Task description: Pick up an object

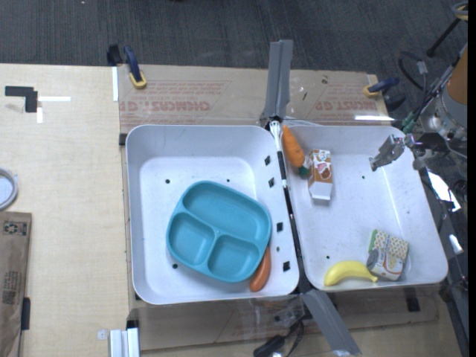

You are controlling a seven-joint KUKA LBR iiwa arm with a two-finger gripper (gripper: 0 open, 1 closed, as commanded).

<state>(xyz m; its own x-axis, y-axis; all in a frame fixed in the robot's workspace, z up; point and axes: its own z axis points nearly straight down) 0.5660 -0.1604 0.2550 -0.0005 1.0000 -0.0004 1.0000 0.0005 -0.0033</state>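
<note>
Pincer point(387, 153) poised over the right bin point(416, 222), at its upper right edge, with nothing between the prongs; impossible to tell whether spread or closed at this size and angle.

4 candidate objects in that bin, all placed here relative to the pincer. Small carton point(320, 175) nearest: to the left and slightly lower, standing clear on bare bin floor, long axis running roughly top to bottom of the view. Carrot point(293, 147) further left again, hard against the divider between the 2 bins, long axis also near vertical and slightly tilted. Banana point(349, 274) and patterned packet point(389, 254) well below, toward the near edge, touching or nearly touching each other; banana's long axis roughly horizontal.

Left bin point(149, 222) further still: blue divided plate point(218, 231) with a sausage point(260, 272) tucked against its lower right rim.

Likeliest pick, judged from reach alone: the carton, calling for a short travel leftward, then a descent, prongs set across its narrow width.
</note>
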